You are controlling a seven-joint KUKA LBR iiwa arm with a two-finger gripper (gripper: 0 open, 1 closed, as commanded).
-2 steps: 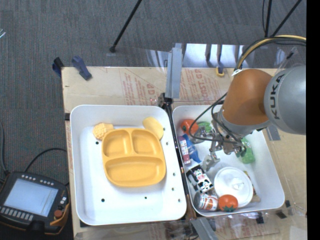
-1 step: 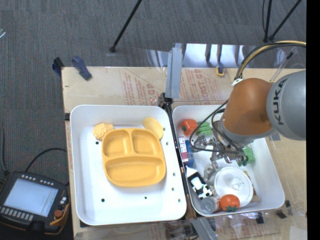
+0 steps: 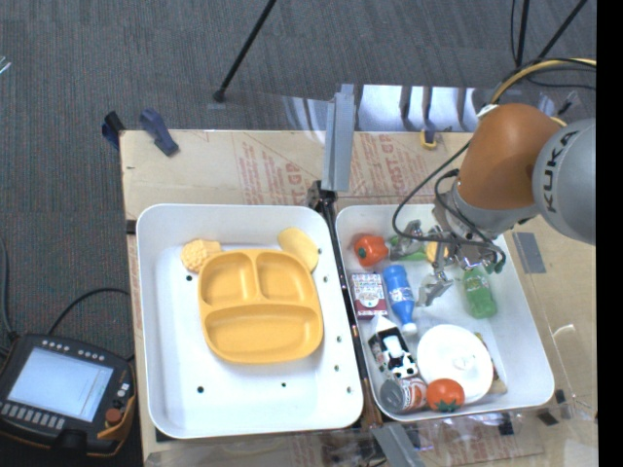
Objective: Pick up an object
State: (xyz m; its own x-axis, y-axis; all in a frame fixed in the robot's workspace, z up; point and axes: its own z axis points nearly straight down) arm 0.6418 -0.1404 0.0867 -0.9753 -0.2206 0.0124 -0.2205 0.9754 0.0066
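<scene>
Here, two bins (image 3: 156,261), one yellow tray (image 3: 260,305)

White bins both sides: the left bin (image 3: 156,358) carries a yellow divided tray (image 3: 261,307). The right bin (image 3: 533,348) runs brighter, with a red-orange tomato (image 3: 370,249), blue bottle (image 3: 398,293), green bottle (image 3: 479,295), white plate (image 3: 455,361) and an orange fruit (image 3: 446,394). Above, the grey arm's orange band (image 3: 501,159) glows over a tan, red-lettered desk (image 3: 243,168).
</scene>
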